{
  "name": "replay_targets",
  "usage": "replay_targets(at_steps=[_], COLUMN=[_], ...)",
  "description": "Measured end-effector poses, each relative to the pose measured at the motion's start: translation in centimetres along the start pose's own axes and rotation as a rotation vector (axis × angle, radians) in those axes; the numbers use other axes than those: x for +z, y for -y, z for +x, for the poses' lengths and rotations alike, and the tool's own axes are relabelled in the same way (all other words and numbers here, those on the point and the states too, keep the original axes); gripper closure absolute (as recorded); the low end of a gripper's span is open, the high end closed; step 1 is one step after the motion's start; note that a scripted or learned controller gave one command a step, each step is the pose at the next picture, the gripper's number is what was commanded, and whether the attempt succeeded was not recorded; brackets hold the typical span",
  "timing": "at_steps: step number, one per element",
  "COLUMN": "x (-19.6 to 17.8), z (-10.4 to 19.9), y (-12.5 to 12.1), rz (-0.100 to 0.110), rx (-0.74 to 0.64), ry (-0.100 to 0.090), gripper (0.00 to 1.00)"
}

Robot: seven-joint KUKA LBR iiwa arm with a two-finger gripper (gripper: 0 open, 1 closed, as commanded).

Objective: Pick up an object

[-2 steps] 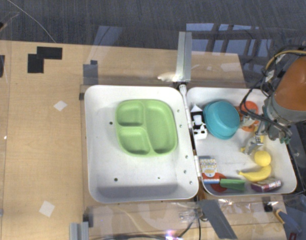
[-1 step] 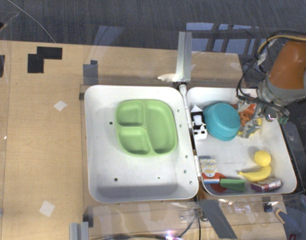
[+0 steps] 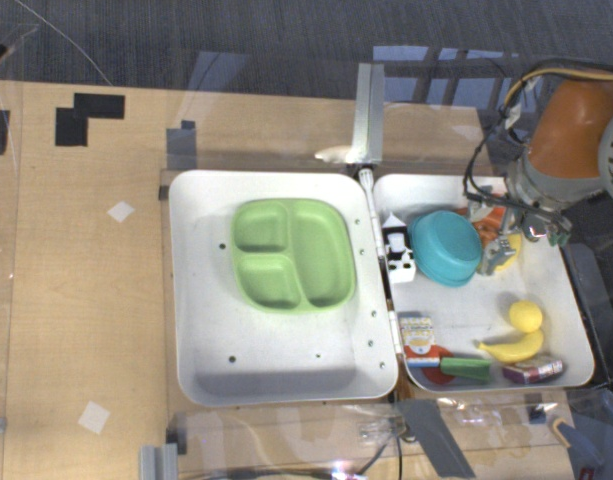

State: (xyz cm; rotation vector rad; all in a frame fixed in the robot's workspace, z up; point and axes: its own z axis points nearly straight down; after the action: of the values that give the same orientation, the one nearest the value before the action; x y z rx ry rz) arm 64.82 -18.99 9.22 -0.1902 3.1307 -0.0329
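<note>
My gripper hangs low over the back right of the right bin, just right of an upturned teal bowl. An orange object lies partly hidden beneath the gripper. A yellow lemon and a banana rest nearer the front, below the gripper. Along the front edge lie a red and white packet, a green block and a purple item. A black and white box leans at the bin's left wall.
The left bin holds a green divided plate. A metal post stands behind the wall between the bins. The arm with its orange band and cables covers the right bin's back right corner.
</note>
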Motion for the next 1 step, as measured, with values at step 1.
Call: replay_targets(at_steps=[1], x=[-0.07], z=[-0.20], y=[-0.25], rz=[0.006], rx=[-0.025], ry=[-0.001], gripper=[0.00])
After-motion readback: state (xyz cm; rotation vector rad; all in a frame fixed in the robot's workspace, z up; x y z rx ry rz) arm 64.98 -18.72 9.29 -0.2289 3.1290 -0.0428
